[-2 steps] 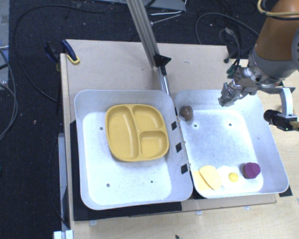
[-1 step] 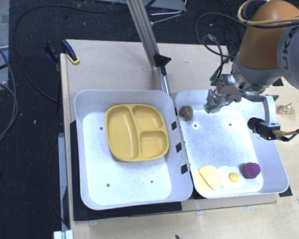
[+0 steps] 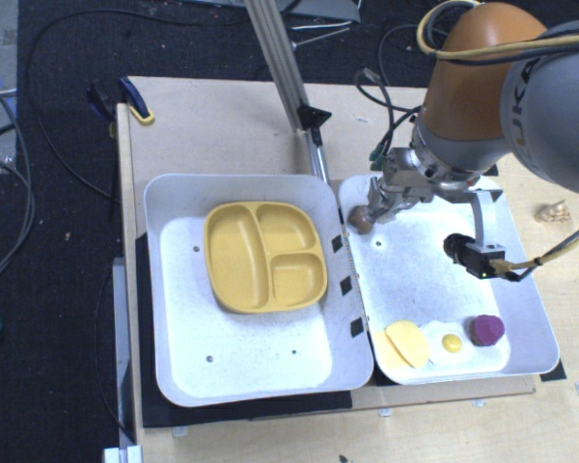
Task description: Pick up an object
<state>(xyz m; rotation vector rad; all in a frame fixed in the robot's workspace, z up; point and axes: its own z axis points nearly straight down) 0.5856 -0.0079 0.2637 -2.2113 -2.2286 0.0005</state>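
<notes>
Camera view: arm [image 3: 502, 75] bent over right bin [image 3: 521, 258] (end effector [image 3: 374, 210] grip state unclear).

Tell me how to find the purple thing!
Look in the right white bin, down along its near edge, where three small things sit in a row. The round dark purple lump is the rightmost, beside a small yellow ball and a pale yellow oval piece. It alone is purple.
</notes>
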